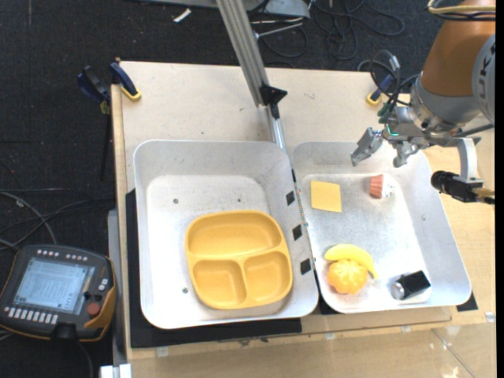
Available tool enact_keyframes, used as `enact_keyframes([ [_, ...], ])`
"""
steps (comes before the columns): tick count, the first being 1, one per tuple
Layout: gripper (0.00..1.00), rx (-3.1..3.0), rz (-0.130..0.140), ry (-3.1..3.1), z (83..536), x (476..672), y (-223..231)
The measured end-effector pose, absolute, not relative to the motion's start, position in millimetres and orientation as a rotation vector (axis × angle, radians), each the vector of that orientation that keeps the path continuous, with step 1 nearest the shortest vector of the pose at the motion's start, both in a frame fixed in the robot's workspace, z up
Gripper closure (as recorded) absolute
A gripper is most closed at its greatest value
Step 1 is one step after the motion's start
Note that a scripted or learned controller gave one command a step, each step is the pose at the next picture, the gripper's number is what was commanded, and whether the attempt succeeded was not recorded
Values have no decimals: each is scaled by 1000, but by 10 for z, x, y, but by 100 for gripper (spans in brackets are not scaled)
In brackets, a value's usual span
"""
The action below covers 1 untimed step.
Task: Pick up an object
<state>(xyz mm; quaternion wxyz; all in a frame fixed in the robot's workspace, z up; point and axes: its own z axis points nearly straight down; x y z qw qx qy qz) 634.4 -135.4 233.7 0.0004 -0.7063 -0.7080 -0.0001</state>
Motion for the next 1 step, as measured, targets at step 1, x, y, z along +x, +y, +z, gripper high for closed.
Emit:
enact_keyframes([
  [1,0,-2218,0,-2224,2338,6344,-1354],
])
